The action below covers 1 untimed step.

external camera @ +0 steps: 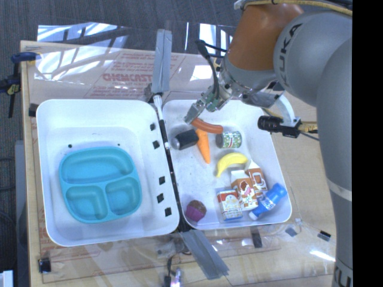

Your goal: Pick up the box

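Note:
Two small picture-printed boxes lie in the right bin point(272, 154) near its front right: one box point(230, 204) toward the front and a second box point(248, 183) just behind it. A blue bottle point(269, 200) lies against their right side. My gripper point(202, 109) hangs at the bin's back left, above a red sausage point(207, 125) and a black cylinder point(186, 139), far from the boxes. It looks open, with nothing between its fingers.
The right bin also holds a carrot point(204, 147), a green can point(229, 139), a banana point(230, 162) and a purple plum point(195, 210). A blue divided tray point(99, 183) lies in the left bin point(54, 115). The arm's large body point(299, 46) overhangs the back right.

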Tool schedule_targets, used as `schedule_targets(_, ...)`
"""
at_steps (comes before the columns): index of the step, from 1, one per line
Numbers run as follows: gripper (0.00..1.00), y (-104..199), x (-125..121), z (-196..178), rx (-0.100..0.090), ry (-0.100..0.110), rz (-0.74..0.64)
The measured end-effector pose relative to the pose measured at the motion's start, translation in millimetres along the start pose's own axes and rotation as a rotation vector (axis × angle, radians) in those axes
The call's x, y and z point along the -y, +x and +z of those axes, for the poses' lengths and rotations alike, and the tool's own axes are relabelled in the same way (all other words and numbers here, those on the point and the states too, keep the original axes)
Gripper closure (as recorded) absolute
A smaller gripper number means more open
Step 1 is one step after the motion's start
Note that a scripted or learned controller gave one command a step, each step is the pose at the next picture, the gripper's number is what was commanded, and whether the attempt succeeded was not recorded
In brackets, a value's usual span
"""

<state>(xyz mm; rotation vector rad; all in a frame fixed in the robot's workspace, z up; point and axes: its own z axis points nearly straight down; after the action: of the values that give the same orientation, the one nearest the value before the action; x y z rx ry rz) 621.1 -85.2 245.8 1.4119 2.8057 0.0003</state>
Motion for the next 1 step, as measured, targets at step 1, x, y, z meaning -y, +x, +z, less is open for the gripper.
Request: schedule_targets(1,1.0,-27.8,14.2,13.8,0.0,0.001,-0.007)
